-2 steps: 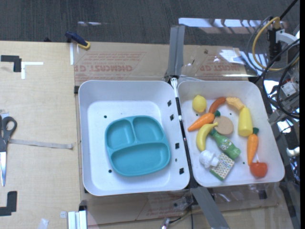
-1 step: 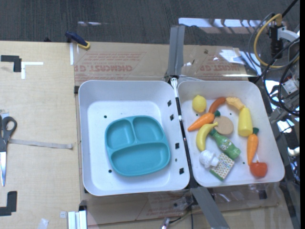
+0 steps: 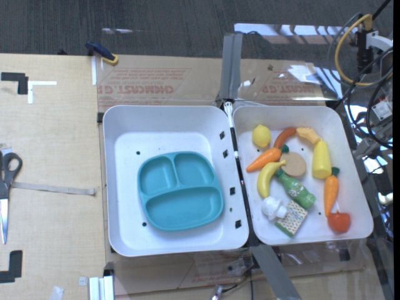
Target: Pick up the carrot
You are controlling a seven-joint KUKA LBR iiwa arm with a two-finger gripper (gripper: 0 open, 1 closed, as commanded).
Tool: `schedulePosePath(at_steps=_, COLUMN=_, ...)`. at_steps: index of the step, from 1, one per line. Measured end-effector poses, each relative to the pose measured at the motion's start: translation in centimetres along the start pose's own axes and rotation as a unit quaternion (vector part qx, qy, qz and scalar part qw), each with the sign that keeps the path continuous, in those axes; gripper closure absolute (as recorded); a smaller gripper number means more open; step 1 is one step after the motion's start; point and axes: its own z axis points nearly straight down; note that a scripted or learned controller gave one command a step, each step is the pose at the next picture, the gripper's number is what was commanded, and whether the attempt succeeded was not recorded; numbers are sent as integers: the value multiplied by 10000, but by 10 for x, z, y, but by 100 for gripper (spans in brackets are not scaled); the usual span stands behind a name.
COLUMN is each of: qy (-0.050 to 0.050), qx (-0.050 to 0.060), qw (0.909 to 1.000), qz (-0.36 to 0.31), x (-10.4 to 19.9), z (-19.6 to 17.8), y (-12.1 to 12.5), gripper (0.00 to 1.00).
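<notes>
Camera view: left bin (image 3: 119, 186) holds a teal plate (image 3: 180, 191); right bin (image 3: 350, 167) holds two carrots (image 3: 264, 159) (image 3: 330, 192), banana (image 3: 267, 179), lemon (image 3: 261, 135), other toy food.

- Desk (image 3: 50, 230): pale wood, cardboard at the back.
- Two white bins (image 3: 115, 186) side by side on it.
- Scissors (image 3: 6, 186) at the left edge.
- Blue-yellow clamp (image 3: 102, 52) at the back.
</notes>
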Motion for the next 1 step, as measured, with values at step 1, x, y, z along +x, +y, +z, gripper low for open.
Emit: schedulePosePath(at_steps=1, qy=37, qx=-32, qw=9952, qz=-979, x=8, z=-19, y=-44, gripper=100)
